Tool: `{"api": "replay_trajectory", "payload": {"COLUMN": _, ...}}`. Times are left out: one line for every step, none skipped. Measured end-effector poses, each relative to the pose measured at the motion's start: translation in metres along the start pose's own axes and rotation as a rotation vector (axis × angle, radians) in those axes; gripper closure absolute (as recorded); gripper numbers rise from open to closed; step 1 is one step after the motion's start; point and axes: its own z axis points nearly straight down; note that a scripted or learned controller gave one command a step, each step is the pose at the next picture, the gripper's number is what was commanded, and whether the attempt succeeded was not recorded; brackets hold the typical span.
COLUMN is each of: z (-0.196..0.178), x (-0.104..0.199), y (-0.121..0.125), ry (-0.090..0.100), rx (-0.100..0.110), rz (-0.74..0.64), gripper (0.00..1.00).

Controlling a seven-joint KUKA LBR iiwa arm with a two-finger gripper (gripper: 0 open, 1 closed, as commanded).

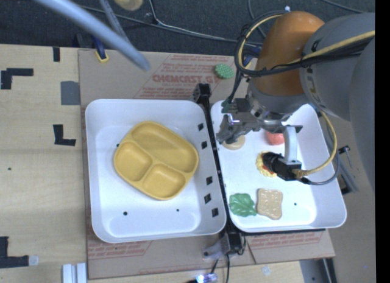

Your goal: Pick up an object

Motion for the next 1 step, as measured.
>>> {"api": "replay_trajectory", "payload": {"z": 0.0049, "x": 0.0578, "y": -0.0199, "ry": 0.001, "rx": 0.000, "rz": -0.001, "gripper": 1.00}}
